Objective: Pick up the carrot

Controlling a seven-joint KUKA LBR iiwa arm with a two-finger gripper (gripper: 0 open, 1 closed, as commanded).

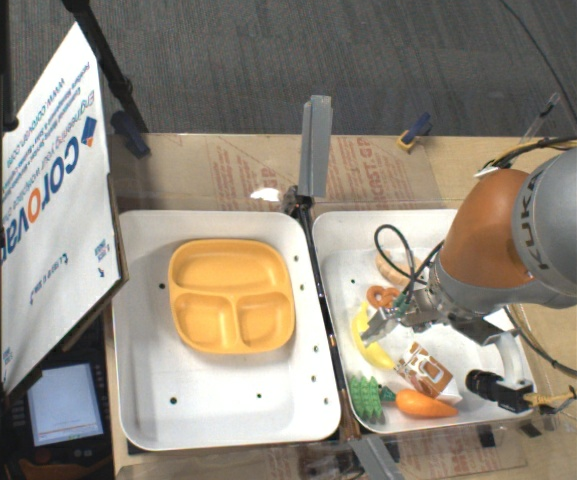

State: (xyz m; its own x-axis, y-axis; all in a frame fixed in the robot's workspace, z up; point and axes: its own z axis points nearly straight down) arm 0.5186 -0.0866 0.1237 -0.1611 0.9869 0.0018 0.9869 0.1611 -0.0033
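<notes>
Two white bins sit side by side on the bench. The carrot (426, 404) lies at the right bin's (340, 230) near edge, untouched. The claw (388, 318) hovers over a banana (367, 332), well short of it; whether its grip is apart or together cannot be told. Likely still approaching; next it must shift toward the near edge and descend.

Robot lab, KUKA arm (508, 238), white bins (148, 408) (cardboard-covered bench (368, 163))

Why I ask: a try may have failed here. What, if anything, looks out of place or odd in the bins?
Nothing looks spilled or damaged. The carrot lies at the near edge of the right bin, beside a green toy. The tool sits over a yellow item, not the carrot. The orange tray lies flat in the left bin.
</notes>
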